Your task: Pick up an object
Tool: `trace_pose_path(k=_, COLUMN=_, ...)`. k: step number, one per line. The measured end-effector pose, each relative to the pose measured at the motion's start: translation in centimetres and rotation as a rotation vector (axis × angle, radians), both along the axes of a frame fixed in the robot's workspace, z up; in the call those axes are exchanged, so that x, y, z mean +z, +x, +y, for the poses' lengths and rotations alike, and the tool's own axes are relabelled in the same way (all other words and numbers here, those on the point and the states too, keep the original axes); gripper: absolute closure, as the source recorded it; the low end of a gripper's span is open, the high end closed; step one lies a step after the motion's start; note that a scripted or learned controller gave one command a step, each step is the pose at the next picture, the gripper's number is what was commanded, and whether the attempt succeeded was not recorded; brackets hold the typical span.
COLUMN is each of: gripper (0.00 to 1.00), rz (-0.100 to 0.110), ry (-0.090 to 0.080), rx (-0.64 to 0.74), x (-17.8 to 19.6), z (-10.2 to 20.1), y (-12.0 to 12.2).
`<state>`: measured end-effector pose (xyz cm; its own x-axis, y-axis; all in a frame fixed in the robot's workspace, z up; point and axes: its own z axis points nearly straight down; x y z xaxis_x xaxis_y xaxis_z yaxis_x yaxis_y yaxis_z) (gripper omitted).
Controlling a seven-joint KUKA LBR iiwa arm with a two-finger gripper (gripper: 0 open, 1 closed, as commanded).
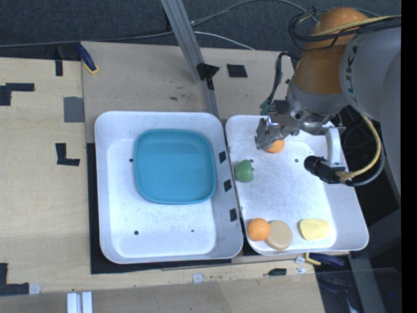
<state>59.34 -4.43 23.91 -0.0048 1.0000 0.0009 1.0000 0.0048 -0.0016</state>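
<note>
My gripper [267, 137] hangs over the far left part of the right bin [339, 204]. A small orange object [277, 147] peeks out from just under its lower right side, touching or very near it. I cannot tell whether the object is held. A green object [244, 171] lies at the bin's left wall, just in front of the gripper. Along the near edge sit an orange ball [258, 229], a beige disc [280, 235] and a yellow piece [314, 228].
The left bin [117, 227] holds a blue square plate [174, 165]. A metal post [189, 41] slants down to the gap between the bins. Black cabling and a connector [322, 168] hang off the wrist over the right bin.
</note>
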Motion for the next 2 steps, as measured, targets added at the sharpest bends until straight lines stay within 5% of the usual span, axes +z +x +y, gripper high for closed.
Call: trace_pose_path(k=2, gripper=1.00, rz=-0.001, ry=0.000, rx=-0.001, x=0.2, z=9.4, y=2.5)
